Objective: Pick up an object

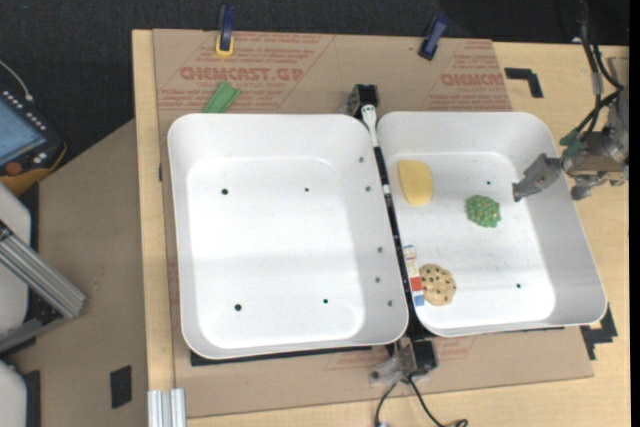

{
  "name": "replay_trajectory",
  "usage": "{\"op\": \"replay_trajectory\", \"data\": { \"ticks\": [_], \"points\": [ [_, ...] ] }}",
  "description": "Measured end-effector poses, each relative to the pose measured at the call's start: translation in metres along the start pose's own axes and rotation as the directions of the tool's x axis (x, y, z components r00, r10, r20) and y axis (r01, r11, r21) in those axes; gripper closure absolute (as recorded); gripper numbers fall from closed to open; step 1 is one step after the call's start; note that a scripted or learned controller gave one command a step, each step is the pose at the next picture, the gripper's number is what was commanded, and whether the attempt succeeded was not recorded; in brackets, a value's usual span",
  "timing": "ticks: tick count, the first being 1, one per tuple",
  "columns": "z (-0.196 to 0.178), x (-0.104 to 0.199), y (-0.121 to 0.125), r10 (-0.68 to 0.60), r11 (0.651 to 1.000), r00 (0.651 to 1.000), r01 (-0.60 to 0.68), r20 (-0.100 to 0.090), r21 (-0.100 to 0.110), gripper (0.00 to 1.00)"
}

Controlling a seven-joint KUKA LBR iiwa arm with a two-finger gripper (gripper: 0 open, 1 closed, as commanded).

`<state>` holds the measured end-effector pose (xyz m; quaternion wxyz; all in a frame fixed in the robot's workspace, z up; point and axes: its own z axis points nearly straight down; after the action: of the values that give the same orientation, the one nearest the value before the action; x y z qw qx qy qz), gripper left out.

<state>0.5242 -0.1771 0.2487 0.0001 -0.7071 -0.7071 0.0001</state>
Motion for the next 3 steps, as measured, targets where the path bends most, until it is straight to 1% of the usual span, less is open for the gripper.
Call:
{"op": "replay_trajectory", "data": {
  "ticks": [1, 2, 3],
  "points": [
    [0.085, 0.048, 0.056, -0.007, 1.000, 1.000, 0.007, -0.004, 0.006, 0.00],
    [0.169, 0.048, 0.090, -0.002, 1.000, 1.000, 0.002, -0.001, 0.004, 0.00],
    [0.163, -0.001, 0.121, 0.002, 1.000, 1.000, -0.002, 0.004, -0.006, 0.00]
  ]
}}
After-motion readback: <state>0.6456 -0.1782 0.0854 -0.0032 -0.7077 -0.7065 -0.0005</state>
